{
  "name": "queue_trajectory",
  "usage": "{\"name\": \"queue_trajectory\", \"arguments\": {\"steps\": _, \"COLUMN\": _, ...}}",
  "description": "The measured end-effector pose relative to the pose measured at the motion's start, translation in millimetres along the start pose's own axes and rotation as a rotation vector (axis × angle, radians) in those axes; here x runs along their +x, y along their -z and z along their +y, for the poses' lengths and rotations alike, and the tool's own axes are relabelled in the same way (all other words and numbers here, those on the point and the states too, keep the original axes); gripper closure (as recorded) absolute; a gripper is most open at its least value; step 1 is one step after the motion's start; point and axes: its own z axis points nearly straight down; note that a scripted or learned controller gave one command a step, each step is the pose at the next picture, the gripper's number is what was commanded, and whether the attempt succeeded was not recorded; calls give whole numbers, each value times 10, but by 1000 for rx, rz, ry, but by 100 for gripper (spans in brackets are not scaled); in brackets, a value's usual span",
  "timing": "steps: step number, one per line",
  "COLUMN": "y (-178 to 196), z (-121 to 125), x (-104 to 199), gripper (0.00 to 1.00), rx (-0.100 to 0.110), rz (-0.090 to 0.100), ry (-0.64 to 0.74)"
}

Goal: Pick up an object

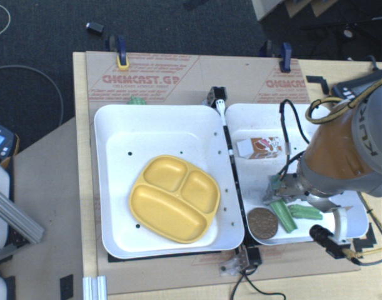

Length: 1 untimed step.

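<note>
In the right bin [244, 114] lie a small white card with a red picture [261, 147], a brown round disc [263, 222] and two green stick-shaped pieces [283, 216] [306, 212] near the front. My gripper [277, 189] reaches down into this bin from the right, its tip just above the green pieces and beside the brown disc. The arm's orange band and grey wrist [337, 161] cover the bin's right part. The left bin [109, 167] holds a yellow divided plate [174, 197].
Black cables [289, 120] loop over the right bin behind the wrist. A black divider strip [229, 152] runs between the bins. Blue clamps [121, 50] [286, 56] hold the cardboard-covered bench at the back. A small green object [137, 100] lies behind the left bin.
</note>
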Motion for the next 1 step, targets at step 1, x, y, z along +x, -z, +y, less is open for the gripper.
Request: {"name": "queue_trajectory", "arguments": {"steps": 1, "y": 967, "z": 1276, "x": 586, "gripper": 100, "rx": -19, "rz": 0, "ry": 12}}
